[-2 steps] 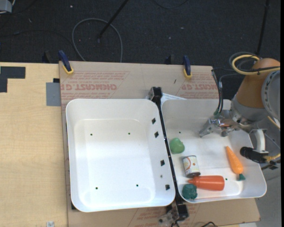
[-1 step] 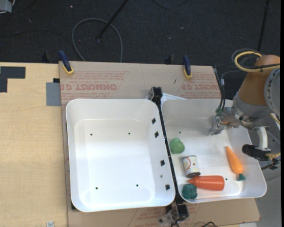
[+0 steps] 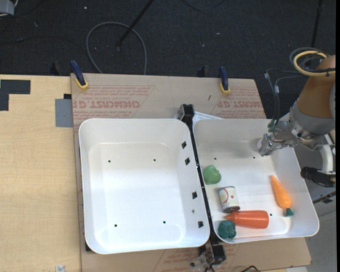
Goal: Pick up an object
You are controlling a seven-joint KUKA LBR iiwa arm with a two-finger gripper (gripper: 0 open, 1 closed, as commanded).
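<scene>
Orange carrot (image 3: pixel 280 192) lay nearest the gripper (image 3: pixel 266 145) in the right bin (image 3: pixel 306 231), well below it; pincer state could not be told, so best approach looked like descending centred, jaws across its narrow width.

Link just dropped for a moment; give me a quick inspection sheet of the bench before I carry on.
Surface: two white bins, left bin and right bin, on cardboard.
Job's things: in the right bin, green ball, can, orange bottle, teal lump, carrot.
Clutter: nothing seen.
Claw: claw over the right bin's far right corner, nothing seen in it.
Cables: loop on the dark floor.
Surroundings: clamps, wooden table.
</scene>
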